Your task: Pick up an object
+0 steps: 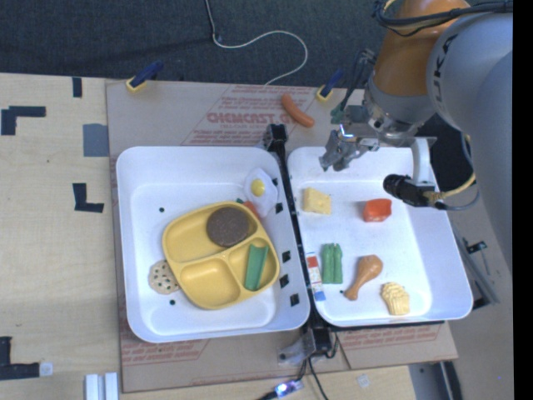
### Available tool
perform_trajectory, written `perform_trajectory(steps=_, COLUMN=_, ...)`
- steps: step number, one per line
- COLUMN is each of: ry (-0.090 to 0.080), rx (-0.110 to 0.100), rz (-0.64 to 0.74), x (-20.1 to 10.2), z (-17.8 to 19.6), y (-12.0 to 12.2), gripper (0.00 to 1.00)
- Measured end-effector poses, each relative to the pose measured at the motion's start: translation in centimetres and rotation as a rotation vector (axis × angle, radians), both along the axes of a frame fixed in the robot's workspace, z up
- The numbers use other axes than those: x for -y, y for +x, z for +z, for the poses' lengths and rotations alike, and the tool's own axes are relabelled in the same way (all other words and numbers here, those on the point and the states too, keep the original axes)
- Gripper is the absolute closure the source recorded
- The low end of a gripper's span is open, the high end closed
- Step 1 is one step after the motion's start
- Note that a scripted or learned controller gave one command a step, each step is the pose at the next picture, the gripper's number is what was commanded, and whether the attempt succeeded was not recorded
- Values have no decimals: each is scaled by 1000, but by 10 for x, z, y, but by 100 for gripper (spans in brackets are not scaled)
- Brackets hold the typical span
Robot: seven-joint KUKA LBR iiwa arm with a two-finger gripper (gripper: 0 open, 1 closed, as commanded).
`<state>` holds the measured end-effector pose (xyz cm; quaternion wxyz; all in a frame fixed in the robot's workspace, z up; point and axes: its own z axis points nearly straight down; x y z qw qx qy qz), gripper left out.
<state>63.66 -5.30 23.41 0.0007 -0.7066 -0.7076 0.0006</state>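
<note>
My gripper (336, 158) hangs over the far left part of the right bin (433, 248), fingers pointing down with a small gap and nothing between them. Just below it lies a yellow cheese wedge (316, 201). A red piece (376, 211) sits to the right of the cheese. Nearer the front are green beans (332, 262), a chicken drumstick (364, 274), a yellow fries piece (396, 297) and a small red-and-white packet (313, 272).
The left bin (141, 223) holds a yellow divided plate (200, 257) with a brown patty (227, 225) and a green pickle (256, 266); a cookie (162, 277) and fried egg (259, 187) lie beside it. A sausage (297, 111) rests on the cardboard behind the bins.
</note>
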Motion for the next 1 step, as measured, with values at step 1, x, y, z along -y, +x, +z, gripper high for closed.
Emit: perform_trajectory(steps=1, ry=-1, rx=-1, rz=-1, x=-4, z=-11, y=-8, gripper=100)
